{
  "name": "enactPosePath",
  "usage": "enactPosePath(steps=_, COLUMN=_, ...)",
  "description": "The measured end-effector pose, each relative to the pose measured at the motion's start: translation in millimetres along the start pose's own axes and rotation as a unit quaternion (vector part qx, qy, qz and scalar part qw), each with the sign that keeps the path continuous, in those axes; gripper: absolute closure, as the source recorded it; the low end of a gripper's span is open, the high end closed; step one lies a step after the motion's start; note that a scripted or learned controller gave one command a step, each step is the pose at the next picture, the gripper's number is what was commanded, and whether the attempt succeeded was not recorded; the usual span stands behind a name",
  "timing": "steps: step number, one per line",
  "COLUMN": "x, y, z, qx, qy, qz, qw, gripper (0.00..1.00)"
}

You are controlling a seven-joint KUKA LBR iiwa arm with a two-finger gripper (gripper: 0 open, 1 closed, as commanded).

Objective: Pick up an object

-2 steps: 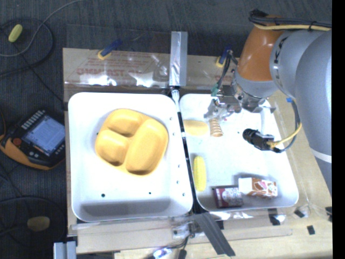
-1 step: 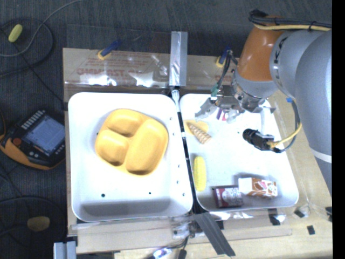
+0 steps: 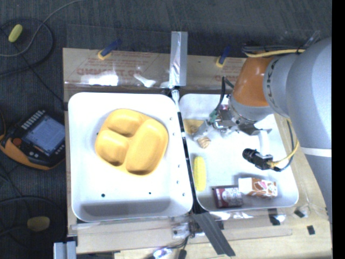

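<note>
In the right bin, my gripper hangs low over the far left corner, under the orange-banded wrist. A small tan lump lies just in front of it, and a flat yellowish piece lies to its left by the bin wall. Along the same wall, nearer the front, rests a yellow corn cob. At the front of the bin lie a dark red packet and a white and red carton. No object can be seen inside the gripper.
The left bin holds a large yellow three-lobed object. A black fitting with a yellow cable hangs off the arm over the right bin. A metal post rises behind the divider between the bins.
</note>
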State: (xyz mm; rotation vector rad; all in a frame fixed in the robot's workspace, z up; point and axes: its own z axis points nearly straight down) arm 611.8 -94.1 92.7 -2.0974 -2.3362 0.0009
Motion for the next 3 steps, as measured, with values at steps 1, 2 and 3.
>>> enactPosePath(steps=1, x=0.2, y=0.3, z=-9.5, qx=0.0, qy=0.001, qz=0.0, qw=1.0, gripper=1.0)
enactPosePath(steps=2, x=-6.6, y=-24.4, z=-47.1, qx=0.0, qy=-0.001, qz=-0.1, qw=0.995, gripper=1.0)
enactPosePath(steps=3, x=70.1, y=32.2, z=-117.2, qx=0.0, qy=-0.001, qz=-0.06, qw=0.9982, gripper=1.0)
